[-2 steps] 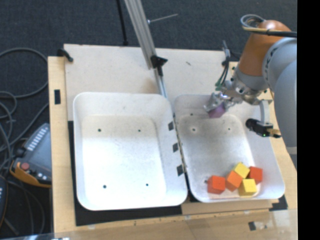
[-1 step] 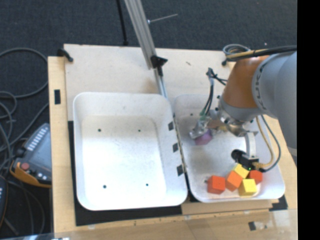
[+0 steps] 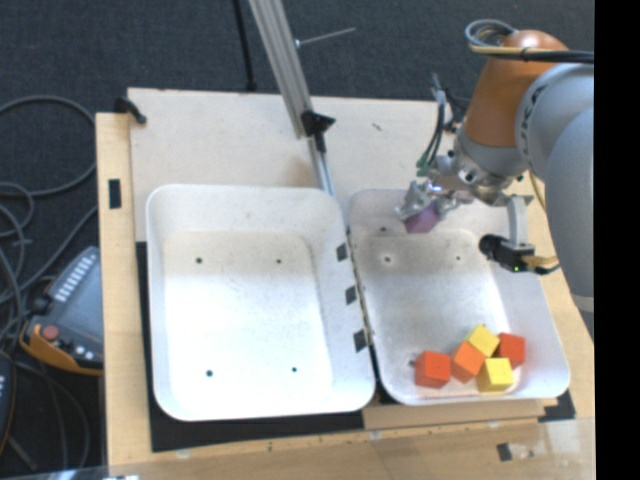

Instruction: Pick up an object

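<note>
Gripper [image 3: 422, 208] hangs over the far left corner of the right-hand white bin [image 3: 520, 298], its fingers closed on a small purple block [image 3: 423, 218] held above the bin floor. Five more blocks cluster at the near right corner of that bin: an orange cube [image 3: 433, 368], an orange block [image 3: 468, 359], a yellow block [image 3: 483, 340], a red block [image 3: 511, 348] and a yellow cube [image 3: 497, 373], while the left-hand bin [image 3: 250, 298] lies just beside it
</note>
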Available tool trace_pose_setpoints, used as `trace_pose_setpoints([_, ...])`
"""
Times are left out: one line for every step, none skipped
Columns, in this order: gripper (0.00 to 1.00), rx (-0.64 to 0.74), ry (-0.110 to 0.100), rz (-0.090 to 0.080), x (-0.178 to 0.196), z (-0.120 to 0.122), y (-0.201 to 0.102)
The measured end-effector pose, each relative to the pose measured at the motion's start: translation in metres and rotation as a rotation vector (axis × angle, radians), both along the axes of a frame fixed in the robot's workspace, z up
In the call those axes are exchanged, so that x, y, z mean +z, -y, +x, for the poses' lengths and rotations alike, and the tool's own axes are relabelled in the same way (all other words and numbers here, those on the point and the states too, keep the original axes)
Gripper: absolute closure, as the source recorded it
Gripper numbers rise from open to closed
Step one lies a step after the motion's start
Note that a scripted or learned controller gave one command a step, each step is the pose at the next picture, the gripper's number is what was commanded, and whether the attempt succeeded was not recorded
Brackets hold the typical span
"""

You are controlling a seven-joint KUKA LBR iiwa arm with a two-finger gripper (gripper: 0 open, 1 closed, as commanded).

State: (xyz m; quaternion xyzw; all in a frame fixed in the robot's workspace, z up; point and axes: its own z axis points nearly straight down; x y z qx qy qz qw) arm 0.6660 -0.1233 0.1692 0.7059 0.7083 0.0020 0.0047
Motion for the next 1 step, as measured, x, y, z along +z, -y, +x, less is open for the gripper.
trace_pose_setpoints([1.00,0.006,-0.006,0.006,0.0295,-0.0084,-0.0771])
